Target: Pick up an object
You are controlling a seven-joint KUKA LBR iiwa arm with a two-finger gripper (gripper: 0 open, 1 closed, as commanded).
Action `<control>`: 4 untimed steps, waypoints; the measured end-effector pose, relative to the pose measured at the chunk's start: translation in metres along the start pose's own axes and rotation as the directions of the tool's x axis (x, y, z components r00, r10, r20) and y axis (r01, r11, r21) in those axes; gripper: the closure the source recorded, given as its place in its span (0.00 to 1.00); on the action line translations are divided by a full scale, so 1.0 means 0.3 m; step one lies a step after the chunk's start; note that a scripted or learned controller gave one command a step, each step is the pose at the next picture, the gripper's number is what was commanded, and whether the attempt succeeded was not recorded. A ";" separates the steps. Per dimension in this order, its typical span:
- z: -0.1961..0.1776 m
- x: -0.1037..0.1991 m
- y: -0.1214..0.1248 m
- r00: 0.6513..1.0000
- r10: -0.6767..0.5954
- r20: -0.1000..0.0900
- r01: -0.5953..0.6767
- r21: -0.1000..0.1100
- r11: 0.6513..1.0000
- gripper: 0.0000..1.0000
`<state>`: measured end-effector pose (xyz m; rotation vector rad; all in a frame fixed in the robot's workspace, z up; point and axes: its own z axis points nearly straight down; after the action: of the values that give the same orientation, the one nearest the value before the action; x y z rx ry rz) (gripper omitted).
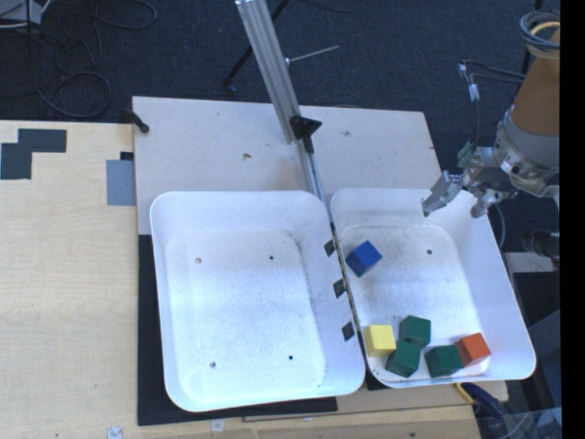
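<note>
Camera view. The bench carries two shallow white bins side by side: the left bin and the right bin. An aluminium rail slants from the top of the view down to the seam between the bins, with a black clamp fixed partway along it.

The arm enters from the right. The gripper is positioned above the far right corner of the right bin, at its rim. The two fingers are spread apart, with nothing between them.

Contents of the right bin:
- Blue cube: near the left wall, alone, well apart from the other cubes and from the gripper.
- Yellow cube: near the front left corner.
- Three green cubes: one just right of the yellow cube, one in front of it and touching it, one further right.
- Orange cube: touching the rightmost green cube, close to the front rim.

The five front cubes form one cluster along the front edge of the bin.
</note>
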<state>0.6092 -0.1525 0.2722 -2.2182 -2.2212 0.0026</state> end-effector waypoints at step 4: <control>0.260 0.294 -0.273 1.000 -0.001 -0.001 0.001 -0.005 1.000 0.00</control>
<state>0.5268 -0.0643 0.1944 -2.2190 -2.2241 -0.0045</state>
